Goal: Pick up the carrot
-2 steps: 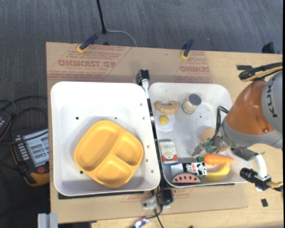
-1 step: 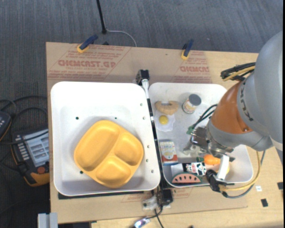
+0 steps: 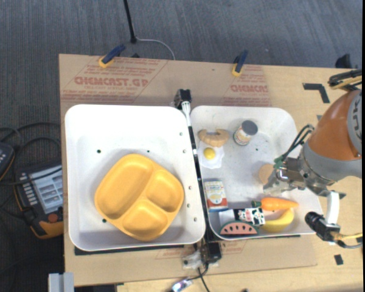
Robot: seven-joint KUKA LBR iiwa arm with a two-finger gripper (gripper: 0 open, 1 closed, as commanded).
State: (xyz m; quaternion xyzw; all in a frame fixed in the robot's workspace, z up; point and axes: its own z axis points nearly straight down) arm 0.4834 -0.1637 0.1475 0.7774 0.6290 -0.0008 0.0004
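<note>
Carrot (image 3: pixel 278 204): short, orange, tapered, lying flat near the front of the right bin (image 3: pixel 274 115), resting on the banana (image 3: pixel 278 220). Gripper (image 3: pixel 284 179) hangs just above it; finger state can't tell from this angle

Arm (image 3: pixel 337 142) comes in from the right edge, orange band uppermost, grey wrist section below it angled down and left. Gripper (image 3: pixel 278 178) sits at the lower-left end of the wrist, pointing left and slightly down; it reads as a dark metal cluster, too small and foreshortened to make out in detail. Cables loop off the wrist on the upper-left side, and a white and black attachment hangs off its lower right.
</note>
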